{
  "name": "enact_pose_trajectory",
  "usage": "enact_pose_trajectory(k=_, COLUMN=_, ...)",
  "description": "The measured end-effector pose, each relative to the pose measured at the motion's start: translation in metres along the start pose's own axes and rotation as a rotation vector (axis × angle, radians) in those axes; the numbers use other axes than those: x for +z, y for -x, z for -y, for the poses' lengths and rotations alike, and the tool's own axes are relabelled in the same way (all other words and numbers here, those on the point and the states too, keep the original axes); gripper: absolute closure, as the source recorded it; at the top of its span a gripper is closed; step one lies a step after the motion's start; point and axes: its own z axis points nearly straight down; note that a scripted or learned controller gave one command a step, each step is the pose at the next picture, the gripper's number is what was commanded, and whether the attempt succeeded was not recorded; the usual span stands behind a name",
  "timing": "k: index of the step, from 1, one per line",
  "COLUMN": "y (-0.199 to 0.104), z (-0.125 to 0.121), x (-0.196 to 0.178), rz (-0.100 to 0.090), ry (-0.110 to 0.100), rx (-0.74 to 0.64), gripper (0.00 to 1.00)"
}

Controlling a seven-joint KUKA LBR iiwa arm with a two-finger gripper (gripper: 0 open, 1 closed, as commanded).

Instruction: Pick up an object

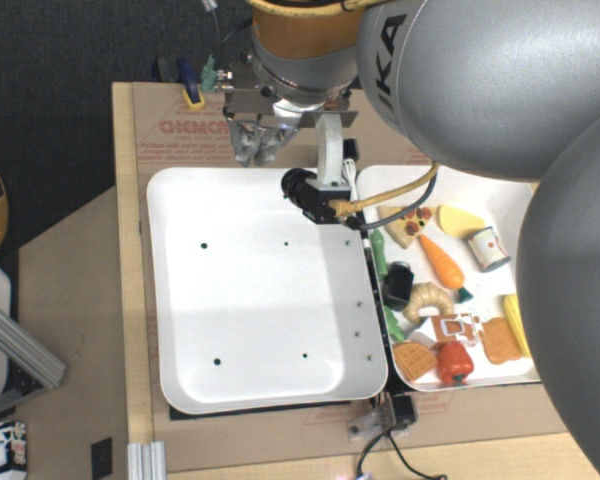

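My gripper (257,146) hangs below the orange-banded wrist, just past the far rim of the left bin (180,298), with nothing visibly held. The toy foods lie in the right bin (400,180): an orange carrot (442,261), a yellow wedge (460,219), a small white can (488,248), a red pepper (454,363), a tan croissant (428,296), a waffle-like cracker (413,358), a bread slice (500,340) and a green bean (378,253). The grey arm covers part of that bin.
A black cable fitting (305,193) from the wrist hangs over the left bin's far right corner. A black object (397,283) sits near the divide between the bins. A blue and yellow tool (190,86) lies on the bench's far edge.
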Motion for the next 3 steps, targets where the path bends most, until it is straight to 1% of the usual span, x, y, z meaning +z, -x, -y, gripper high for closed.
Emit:
enact_pose_trajectory(k=1, y=0.017, z=0.000, x=0.008, rz=0.006, ry=-0.015, rx=0.005, gripper=1.00)
enact_pose_trajectory(k=2, y=0.001, z=0.045, x=0.085, rz=0.008, ry=-0.026, rx=0.001, gripper=1.00)
enact_pose_trajectory(k=3, y=0.003, z=-0.025, x=0.073, rz=0.005, ry=-0.008, rx=0.004, gripper=1.00)
